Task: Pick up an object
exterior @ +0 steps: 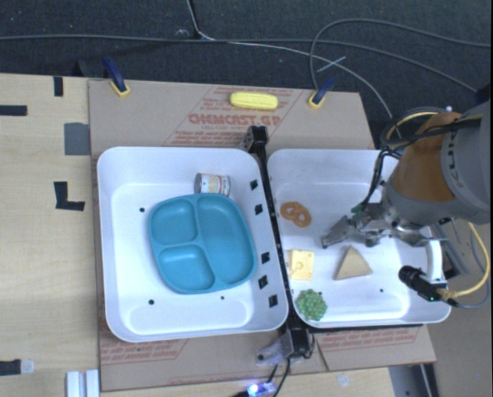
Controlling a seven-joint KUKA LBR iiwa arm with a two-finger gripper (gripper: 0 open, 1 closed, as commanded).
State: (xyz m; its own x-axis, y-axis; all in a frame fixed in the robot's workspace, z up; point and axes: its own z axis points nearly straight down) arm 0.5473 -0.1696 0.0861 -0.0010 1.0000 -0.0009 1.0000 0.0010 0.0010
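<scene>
In the right bin (329, 168) lie a brown pretzel (295, 213), a yellow square slice (302, 265), a tan wedge (353, 264) and a green broccoli piece (312, 304). My gripper (331, 238) hangs low over this bin's middle, reaching in from the right. It is just above the tan wedge, right of the pretzel and up-right of the yellow slice. Nothing is visibly in its grasp. The left bin (114, 222) holds a blue divided plate (203, 242) and a small can (212, 184) lying beside the plate's far edge.
A yellow corn-like object (253, 100) rests on the cardboard behind the bins. Clamps (116, 79) hold the cardboard's back edge. Cables loop over the dark floor at the back. The arm's orange band (424, 168) stands over the right bin's right wall.
</scene>
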